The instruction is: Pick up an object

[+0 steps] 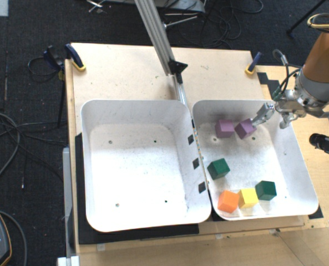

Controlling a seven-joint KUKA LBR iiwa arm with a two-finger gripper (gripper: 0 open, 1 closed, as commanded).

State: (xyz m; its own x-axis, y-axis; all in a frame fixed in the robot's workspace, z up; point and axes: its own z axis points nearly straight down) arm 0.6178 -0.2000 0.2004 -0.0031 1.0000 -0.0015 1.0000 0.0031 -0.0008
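My gripper (271, 123) hangs over the far right part of the right bin (297, 165), with its two fingers spread apart and nothing between them. The left finger (261, 116) slants down and its tip touches a purple block (244, 129), which sits tilted. A second purple block (225, 128) lies just left of that one. Lower in the same bin are a green block (218, 168), an orange block (228, 200), a yellow block (247, 197) and another green block (266, 190).
The left bin (92, 148) stands beside the right one, sharing a raised middle wall (191, 148). A slanted metal pole (156, 29) rises behind the bins. Clamps sit at the bench's far corners (75, 60).
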